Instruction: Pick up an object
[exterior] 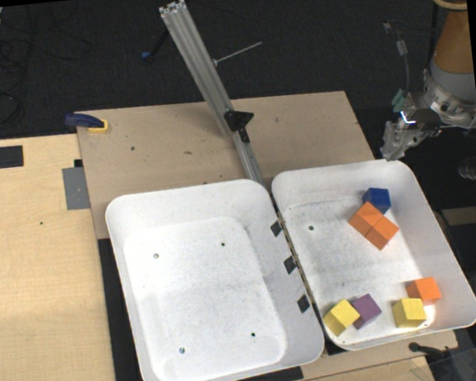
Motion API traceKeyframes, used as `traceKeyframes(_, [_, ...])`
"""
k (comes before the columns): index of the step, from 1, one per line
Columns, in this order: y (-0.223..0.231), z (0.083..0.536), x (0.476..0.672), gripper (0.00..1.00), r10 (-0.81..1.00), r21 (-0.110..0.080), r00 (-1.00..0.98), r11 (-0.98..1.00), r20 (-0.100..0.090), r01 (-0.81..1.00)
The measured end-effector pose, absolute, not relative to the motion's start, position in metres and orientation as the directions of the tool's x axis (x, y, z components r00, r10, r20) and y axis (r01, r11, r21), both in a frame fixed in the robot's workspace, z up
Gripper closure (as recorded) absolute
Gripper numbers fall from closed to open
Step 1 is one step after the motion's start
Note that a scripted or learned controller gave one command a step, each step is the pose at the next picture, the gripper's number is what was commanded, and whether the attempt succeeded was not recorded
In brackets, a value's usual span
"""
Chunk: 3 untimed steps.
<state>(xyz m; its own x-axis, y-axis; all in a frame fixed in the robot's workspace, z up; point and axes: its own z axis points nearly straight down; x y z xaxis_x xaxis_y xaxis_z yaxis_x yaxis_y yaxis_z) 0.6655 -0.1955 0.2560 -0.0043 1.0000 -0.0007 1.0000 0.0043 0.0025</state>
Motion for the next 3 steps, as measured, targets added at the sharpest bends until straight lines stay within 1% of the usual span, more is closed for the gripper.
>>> traceKeyframes(1, [-0.147, 0.242, 0.658, 1.0, 1.0, -0.004, -0.003, 0.003, 0.002, 1.0])
traceKeyframes(2, [-0.098, 0.248, 0.653, 1.0, 1.0, -0.003, -0.004, 0.004, 0.003, 1.0])
traceKeyframes(3, [-0.045, 0.235, 0.637, 1.0, 1.0, -0.006, -0.004, 0.004, 0.003, 1.0])
